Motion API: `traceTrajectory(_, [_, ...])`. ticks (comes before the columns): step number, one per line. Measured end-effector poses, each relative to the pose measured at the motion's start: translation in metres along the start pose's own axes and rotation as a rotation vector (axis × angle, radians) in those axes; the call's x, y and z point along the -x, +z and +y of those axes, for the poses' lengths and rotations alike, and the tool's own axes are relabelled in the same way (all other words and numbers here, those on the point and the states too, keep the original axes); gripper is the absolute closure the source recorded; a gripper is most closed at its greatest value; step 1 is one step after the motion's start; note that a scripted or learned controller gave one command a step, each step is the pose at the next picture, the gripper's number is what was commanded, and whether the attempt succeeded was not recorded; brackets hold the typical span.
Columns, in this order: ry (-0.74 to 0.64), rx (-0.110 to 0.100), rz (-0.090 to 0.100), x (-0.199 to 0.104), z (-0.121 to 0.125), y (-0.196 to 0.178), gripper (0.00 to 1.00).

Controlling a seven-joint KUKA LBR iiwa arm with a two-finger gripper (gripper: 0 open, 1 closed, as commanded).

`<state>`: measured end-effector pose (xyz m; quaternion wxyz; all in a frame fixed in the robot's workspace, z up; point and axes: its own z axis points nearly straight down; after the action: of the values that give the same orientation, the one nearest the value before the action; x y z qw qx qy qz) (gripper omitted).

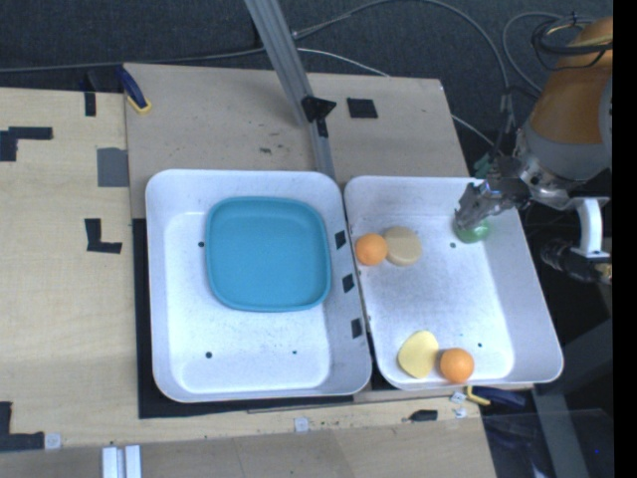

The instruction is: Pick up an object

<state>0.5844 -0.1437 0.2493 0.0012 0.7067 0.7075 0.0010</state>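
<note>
Right white shallow plastic bin (pixel 518 297) holds the candidates. Pincer (pixel 472 217) sits low at that bin's far right edge, right over a small green rounded object (pixel 475 231); cannot tell whether the fingers are apart, together or clamped on it, the tips are too dark and blurred, and only a sliver of green shows under them.

Green thing: looks small, light, likely smooth plastic or foam, so slip is a risk; it lies against the bin wall, so one finger has little room on the wall side. Best bite probably across its middle, fingers running parallel to the wall.

Other options: small orange ball (pixel 370 250) touching a tan round disc-like piece (pixel 403 246) near the bin's left wall; yellow soft-looking lump (pixel 418 354) touching a second orange ball (pixel 457 364) at the near edge. Balls probably roll away if nudged; touching pairs crowd the fingers.

Left bin (pixel 179 347) carries a blue square plastic plate (pixel 267 253), flat, hard to pinch except at the rim.
</note>
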Motion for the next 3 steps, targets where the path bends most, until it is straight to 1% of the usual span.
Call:
traceTrajectory(1, [-0.004, -0.004, 0.001, -0.062, -0.003, 0.008, 1.00])
traceTrajectory(2, [-0.004, -0.005, 0.001, -0.123, 0.000, 0.017, 1.00])
traceTrajectory(3, [-0.004, -0.004, 0.002, -0.181, -0.007, 0.011, 1.00])
